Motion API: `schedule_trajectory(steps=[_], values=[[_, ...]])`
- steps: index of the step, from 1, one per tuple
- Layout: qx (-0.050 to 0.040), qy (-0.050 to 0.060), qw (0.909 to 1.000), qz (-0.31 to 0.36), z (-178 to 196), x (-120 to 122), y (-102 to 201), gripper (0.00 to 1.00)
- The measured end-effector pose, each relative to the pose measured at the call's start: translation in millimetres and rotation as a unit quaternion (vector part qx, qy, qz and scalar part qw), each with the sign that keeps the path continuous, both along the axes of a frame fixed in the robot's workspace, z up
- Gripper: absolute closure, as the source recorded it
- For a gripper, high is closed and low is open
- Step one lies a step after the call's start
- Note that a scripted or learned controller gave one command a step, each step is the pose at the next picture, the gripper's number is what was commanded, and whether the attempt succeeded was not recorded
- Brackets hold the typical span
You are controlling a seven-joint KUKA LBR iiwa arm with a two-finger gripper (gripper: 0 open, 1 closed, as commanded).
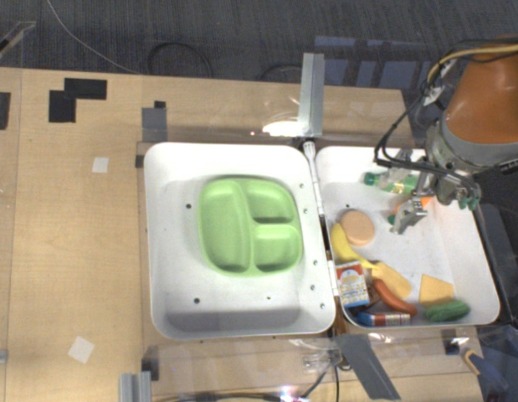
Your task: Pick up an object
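My gripper [408, 211] hangs low over the back part of the right bin [472, 249], under the grey wrist and its orange band. Just left of it lies a round tan bun [356, 225], apart from the gripper. A yellow banana [340, 244] lies beside the bun against the bin's left wall. Behind the gripper is a small green and yellow item [384, 179]. Along the front of the bin lie a small printed box [352, 286], an orange-yellow piece [392, 279], a red sausage [394, 301], a yellow cheese wedge [435, 289] and a green pickle [447, 311].
The left bin [171, 249] holds a green divided plate [248, 224]. A metal post [311, 99] stands behind the wall between the bins. Black cables run by the arm at the upper right. Bare bin floor shows right of the gripper.
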State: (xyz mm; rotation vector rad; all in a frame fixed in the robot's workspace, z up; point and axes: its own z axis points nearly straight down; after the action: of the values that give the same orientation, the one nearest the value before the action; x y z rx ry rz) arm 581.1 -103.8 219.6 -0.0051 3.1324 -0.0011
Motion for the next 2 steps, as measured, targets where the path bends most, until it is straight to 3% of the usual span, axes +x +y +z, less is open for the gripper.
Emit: schedule_trajectory(steps=[1, 2], values=[[-0.0001, 0.002, 0.993, 0.118, -103, 51, -28, 0.0], [-0.0015, -0.002, 0.992, 0.126, -133, 82, -38, 0.0]])
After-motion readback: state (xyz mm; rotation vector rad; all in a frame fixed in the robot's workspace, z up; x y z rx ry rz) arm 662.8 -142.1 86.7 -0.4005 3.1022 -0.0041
